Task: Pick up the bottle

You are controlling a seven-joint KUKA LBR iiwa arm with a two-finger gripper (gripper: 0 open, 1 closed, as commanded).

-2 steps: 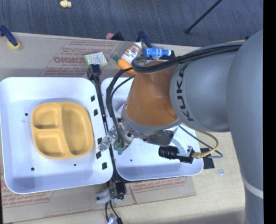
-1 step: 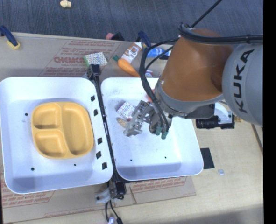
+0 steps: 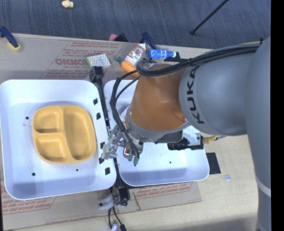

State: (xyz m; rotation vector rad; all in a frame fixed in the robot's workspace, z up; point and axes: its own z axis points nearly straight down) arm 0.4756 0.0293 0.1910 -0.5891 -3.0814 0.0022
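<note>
i had the gripper (image 3: 121, 150) low at the right bin's (image 3: 190, 170) left edge, hunting the bottle; grip state: can't tell.

A dark grey ribbed carpet (image 3: 84, 8) covers the floor along the top of the view. A small yellow scrap (image 3: 67, 4) lies on it, too small to identify. At upper right a thin black pole (image 3: 218, 11), perhaps a stand leg, crosses the carpet at a slant. The counter (image 3: 228, 196) is pale wood, with printed brown cardboard (image 3: 60, 59) spread over it. Blue clamps (image 3: 9, 37) grip its far edge. The light is even and soft.
</note>
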